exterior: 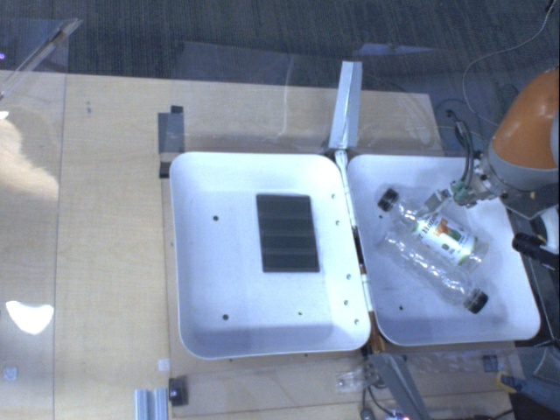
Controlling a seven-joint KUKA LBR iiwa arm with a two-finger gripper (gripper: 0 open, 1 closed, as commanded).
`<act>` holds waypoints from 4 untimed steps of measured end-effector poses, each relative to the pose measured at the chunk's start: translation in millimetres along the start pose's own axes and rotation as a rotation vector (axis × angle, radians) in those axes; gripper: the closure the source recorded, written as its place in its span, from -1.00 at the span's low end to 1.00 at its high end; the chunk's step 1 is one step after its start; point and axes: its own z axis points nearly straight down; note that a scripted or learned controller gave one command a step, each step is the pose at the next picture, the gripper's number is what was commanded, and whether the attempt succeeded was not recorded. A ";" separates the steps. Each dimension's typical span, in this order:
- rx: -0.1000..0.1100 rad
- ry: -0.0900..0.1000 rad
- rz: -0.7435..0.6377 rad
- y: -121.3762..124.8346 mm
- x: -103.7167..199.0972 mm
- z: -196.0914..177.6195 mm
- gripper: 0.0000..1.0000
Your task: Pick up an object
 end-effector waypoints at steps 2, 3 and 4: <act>0.000 0.001 -0.049 0.5 0.8 0.1 -1.00; -0.001 0.001 -0.098 1.7 1.5 0.2 -1.00; 0.000 0.002 -0.124 1.7 1.8 0.2 -1.00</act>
